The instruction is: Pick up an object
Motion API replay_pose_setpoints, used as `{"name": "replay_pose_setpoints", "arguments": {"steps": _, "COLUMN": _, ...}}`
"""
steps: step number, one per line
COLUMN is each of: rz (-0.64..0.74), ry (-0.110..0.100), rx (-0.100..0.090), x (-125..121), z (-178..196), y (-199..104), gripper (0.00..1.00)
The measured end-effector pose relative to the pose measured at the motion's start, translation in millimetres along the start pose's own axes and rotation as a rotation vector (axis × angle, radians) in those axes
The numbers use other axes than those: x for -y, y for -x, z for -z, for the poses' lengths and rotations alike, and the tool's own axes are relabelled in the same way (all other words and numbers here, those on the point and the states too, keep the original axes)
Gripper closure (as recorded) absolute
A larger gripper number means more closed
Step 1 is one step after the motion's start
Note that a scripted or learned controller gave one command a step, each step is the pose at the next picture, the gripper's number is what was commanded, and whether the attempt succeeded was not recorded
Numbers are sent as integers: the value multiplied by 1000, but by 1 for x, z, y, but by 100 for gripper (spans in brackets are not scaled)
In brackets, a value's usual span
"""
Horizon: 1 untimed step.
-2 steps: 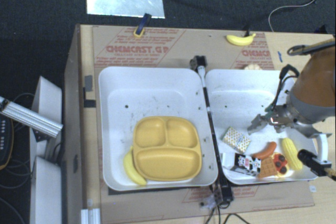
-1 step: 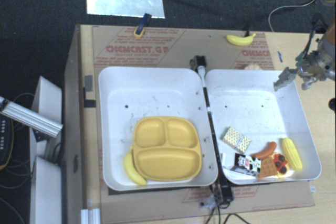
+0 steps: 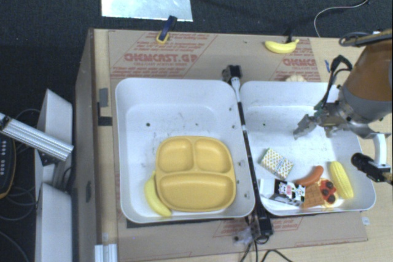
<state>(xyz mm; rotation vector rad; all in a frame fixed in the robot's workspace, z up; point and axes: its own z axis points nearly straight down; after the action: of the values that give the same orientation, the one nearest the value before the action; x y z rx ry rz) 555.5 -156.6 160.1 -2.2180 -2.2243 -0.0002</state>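
Note:
The right bin (image 3: 270,101) holds several small items along its front edge. They are a patterned packet (image 3: 276,163), a red-orange sausage (image 3: 309,175), a yellow corn cob (image 3: 341,180), a black-and-white toy (image 3: 288,191) and an orange pizza-like slice (image 3: 318,194). My gripper (image 3: 305,126) hangs over the bare upper middle of this bin, above and to the right of the packet. It is apart from all the items, and nothing shows in its grasp.
In the left bin (image 3: 141,107) lies a yellow divided plate (image 3: 195,172) with a banana (image 3: 155,198) against its left front. On the bench behind the bins rest another banana (image 3: 281,45) and a small blue-and-yellow item (image 3: 164,30). A black divider (image 3: 242,126) separates the bins.

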Motion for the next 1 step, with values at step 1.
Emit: {"name": "replay_pose_setpoints", "arguments": {"steps": 1, "rz": -3, "ry": 1, "rx": 2, "x": 69, "z": -49, "y": 51, "gripper": 0}}
